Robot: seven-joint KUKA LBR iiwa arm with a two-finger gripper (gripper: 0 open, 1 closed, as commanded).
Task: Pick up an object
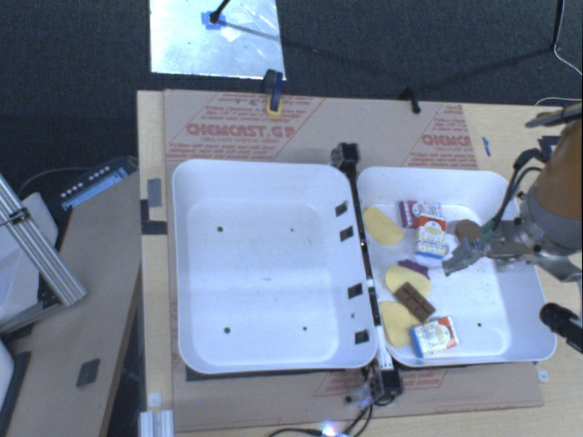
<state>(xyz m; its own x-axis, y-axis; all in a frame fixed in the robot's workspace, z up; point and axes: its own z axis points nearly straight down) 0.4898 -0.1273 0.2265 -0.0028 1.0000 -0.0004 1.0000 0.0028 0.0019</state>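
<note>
Tool over right bin, fingers' state cannot be told, red-and-white carton just left of it, yellow pieces and chocolate bar nearby, left bin alongside on desk

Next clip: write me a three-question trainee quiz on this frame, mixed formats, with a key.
1. True or false: the brown bar lies in the left bin.
2. Multiple choice: the gripper is over A) the left bin, B) the right bin, C) the cardboard behind the bins.
3. Fill in: the carton nearest the right bin's front edge is white, red and ____.

Key
1. False: it lies in the right bin, across two yellow ovals.
2. B: it hangs beside the small carton near the bin's middle.
3. Blue.
</note>
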